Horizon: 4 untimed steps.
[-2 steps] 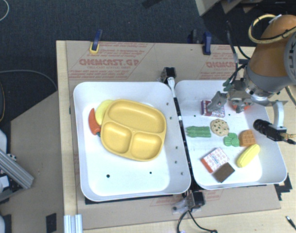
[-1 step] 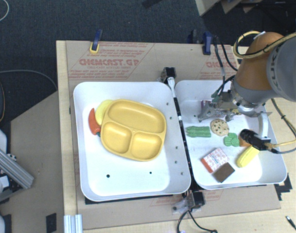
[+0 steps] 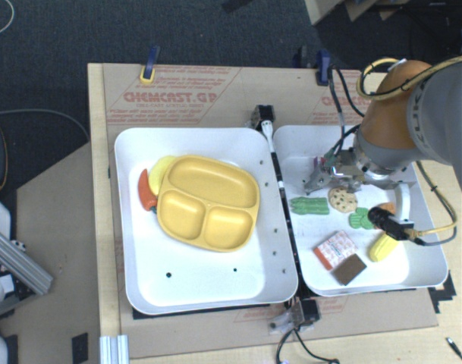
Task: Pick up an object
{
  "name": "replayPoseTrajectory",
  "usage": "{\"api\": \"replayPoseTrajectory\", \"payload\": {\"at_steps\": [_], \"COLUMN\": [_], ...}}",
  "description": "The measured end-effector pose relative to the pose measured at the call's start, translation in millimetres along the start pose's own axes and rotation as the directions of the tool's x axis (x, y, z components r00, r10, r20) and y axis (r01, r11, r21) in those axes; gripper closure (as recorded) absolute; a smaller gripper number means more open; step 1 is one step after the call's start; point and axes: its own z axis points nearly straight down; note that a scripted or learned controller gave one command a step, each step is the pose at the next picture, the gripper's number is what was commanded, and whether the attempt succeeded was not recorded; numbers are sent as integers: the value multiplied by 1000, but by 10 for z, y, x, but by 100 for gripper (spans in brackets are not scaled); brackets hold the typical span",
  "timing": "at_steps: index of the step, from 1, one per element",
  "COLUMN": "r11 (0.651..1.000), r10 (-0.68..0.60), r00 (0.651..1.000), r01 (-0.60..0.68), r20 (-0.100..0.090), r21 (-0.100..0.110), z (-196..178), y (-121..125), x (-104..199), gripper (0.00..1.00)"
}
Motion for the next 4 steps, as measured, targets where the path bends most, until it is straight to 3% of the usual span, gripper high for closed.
{"api": "replayPoseTrajectory", "payload": {"at_steps": [1,3,4], "r11": [1000,1000,1000], "r10": [2,-1,-1], "r00": [1000,1000,1000], "r01": [-2,1,1], "r20": [5,2,1], "r21": [-9,-9,-6], "z": [-142,-1214,-1415], "y": [22,103,114], "x": [-21,4,5], "gripper": [100,100,100]}}
